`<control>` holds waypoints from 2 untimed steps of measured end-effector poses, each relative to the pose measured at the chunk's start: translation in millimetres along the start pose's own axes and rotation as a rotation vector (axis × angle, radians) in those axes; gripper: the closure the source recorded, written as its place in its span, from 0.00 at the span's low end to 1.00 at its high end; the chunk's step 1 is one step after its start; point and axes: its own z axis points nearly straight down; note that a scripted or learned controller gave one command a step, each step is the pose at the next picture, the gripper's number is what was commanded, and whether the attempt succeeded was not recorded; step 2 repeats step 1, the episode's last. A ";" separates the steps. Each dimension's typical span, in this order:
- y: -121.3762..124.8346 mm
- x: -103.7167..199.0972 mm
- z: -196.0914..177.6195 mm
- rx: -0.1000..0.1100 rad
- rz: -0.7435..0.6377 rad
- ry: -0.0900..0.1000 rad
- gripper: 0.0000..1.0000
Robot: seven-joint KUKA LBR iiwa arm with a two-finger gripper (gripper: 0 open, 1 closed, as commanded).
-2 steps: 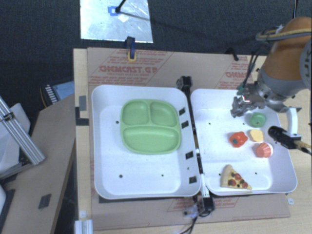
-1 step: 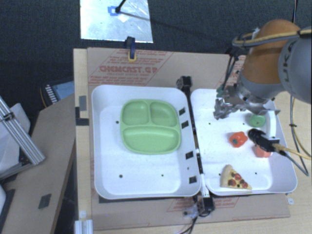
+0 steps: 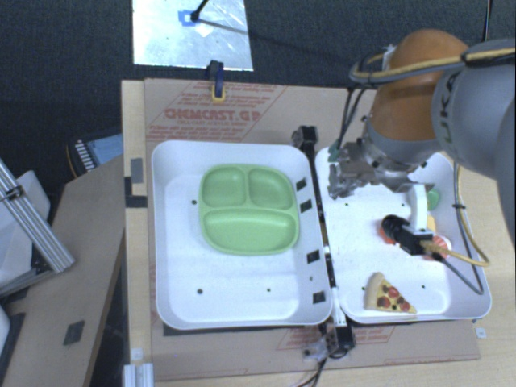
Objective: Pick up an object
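My gripper [image 3: 340, 180] hangs over the far left part of the right bin [image 3: 363, 252], close to the divider between the bins. I see nothing between its tips. A toy pizza slice [image 3: 388, 295] lies near the front edge of the right bin, well apart from the gripper. A small green object [image 3: 433, 197] peeks out at the right side of that bin, partly hidden by the wrist. A small red and pale object [image 3: 440, 243] lies further right, close to the yellow cable.
A green divided plate [image 3: 246, 210] lies in the middle of the left bin [image 3: 173, 280]. The grey arm with its orange band [image 3: 419, 79] covers the far right corner of the right bin. Cardboard lies under both bins.
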 end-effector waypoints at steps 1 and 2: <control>-12.7 54.7 12.2 0.002 0.000 0.000 1.00; -12.7 54.7 12.2 0.002 0.000 0.000 1.00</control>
